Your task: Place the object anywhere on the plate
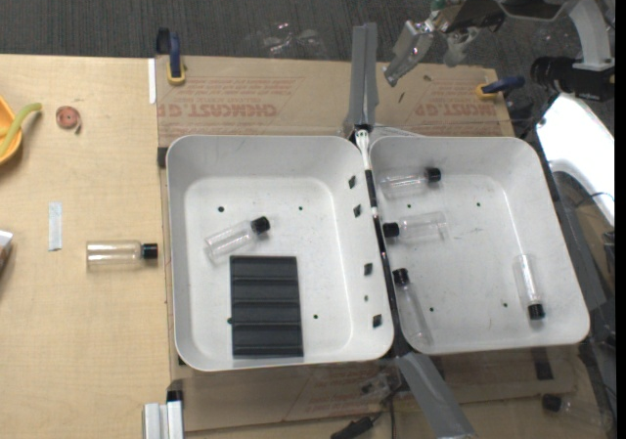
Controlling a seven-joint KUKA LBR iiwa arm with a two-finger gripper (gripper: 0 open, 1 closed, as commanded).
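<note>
Dark ribbed plate (264, 306) nearest; clear vials' (236, 236) outlines faint against white.

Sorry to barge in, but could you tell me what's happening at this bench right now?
A robot arm is partway through a pick-and-place job. Its gripper hangs above the back edge of the bench, over the cardboard behind the right bin, with nothing between its fingers. Four clear vials lie in that bin. The left bin holds one clear vial lying just behind a dark ribbed plate, not on it. Another vial lies outside on the bench.
</note>
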